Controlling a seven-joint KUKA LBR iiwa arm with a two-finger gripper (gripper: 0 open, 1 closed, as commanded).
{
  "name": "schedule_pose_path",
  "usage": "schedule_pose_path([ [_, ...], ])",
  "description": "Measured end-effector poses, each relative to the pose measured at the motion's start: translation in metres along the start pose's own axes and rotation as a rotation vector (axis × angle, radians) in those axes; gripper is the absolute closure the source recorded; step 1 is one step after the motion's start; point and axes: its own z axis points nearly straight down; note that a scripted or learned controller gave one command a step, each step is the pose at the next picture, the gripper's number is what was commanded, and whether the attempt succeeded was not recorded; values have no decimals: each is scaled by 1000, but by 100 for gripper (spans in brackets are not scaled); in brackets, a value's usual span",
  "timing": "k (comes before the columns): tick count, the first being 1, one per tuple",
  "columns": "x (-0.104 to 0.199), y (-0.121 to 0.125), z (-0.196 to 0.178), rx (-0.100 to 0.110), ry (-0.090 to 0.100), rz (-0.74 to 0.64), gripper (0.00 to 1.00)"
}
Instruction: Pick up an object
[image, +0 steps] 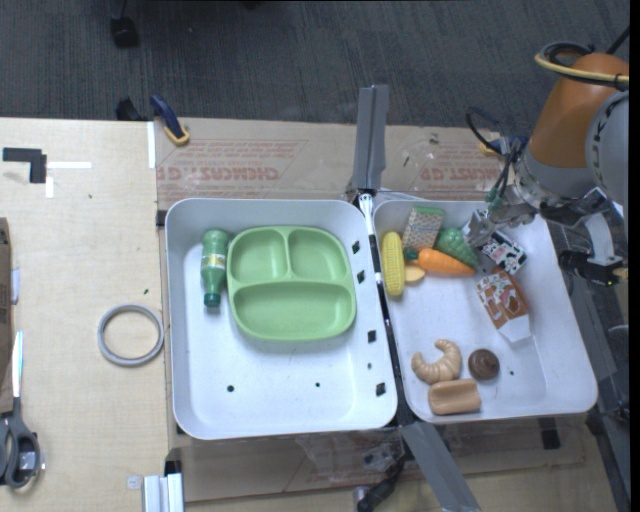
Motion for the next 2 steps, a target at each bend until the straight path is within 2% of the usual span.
schedule_pose_path([
  [1,26,7,-39,-9,-7,314,100],
  [2,26,7,-38,-9,-8,315,0],
])
